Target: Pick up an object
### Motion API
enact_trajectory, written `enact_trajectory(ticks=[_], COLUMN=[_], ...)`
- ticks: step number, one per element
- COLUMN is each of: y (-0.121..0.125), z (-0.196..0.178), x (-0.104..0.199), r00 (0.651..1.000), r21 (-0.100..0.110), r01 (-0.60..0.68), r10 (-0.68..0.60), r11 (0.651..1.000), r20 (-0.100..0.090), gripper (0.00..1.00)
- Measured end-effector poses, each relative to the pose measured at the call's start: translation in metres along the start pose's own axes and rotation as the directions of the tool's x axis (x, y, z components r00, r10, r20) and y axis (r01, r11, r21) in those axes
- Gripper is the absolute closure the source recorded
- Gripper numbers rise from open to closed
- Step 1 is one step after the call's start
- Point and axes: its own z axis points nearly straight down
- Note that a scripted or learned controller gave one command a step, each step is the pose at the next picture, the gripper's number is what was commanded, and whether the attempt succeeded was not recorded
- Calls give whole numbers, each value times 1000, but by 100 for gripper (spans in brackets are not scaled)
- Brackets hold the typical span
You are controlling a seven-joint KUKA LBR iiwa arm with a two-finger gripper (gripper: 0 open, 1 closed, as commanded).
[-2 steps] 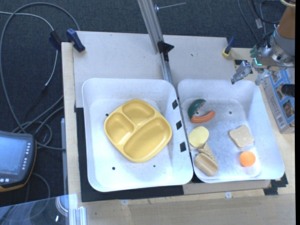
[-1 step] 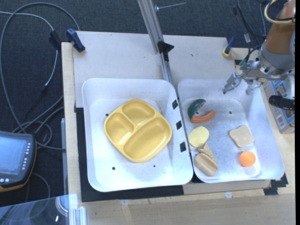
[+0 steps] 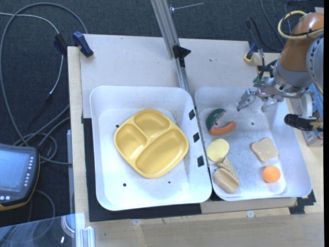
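My gripper hangs over the back part of the right bin, its fingers spread open with nothing between them. Below and left of it lie a green and red piece and a sausage. A yellow round piece and a hot dog bun lie near the bin's left front. A slice of bread and an orange ball lie at the right front. The left bin bears a yellow divided plate.
A metal post rises slanting from between the bins at the back. Blue clamps sit on the bench's back left corner. Cables trail over the dark floor at left, near a pendant screen.
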Motion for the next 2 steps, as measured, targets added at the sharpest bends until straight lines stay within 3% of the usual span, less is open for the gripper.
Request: enact_trajectory(ticks=[1,2], y=[0,2], z=[33,19], x=[1,1], r00=[1000,1000], r21=[-1,-7], r01=[1,2], r10=[-1,-2], r11=[1000,1000], r20=[1,3], gripper=[0,100])
